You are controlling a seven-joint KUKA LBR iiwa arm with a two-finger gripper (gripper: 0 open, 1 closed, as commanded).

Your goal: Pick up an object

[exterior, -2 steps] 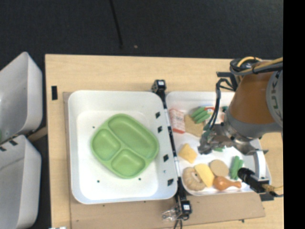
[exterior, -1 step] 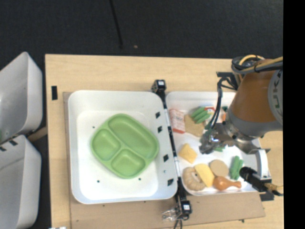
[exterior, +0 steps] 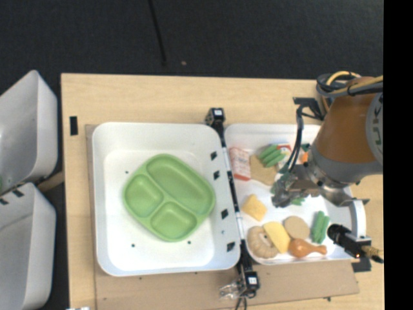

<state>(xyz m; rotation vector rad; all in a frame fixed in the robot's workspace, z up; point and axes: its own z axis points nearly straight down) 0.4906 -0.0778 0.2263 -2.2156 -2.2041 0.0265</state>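
1. While the claw hung low in the right bin, I couldn't tell its grip state, nor what it targeted.
2. Toy food was packed tight there: yellow block just left, green beans far side, green piece, bagel and drumstick near side. Risk: nudging neighbours or a missed grasp.
3. Left bin held a green divided plate; wooden bench, dark floor beyond.

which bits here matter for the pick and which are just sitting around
In play: gripper, low in the right bin among the toy foods, such as the yellow block and green beans.
Lying about: green divided plate, left bin.
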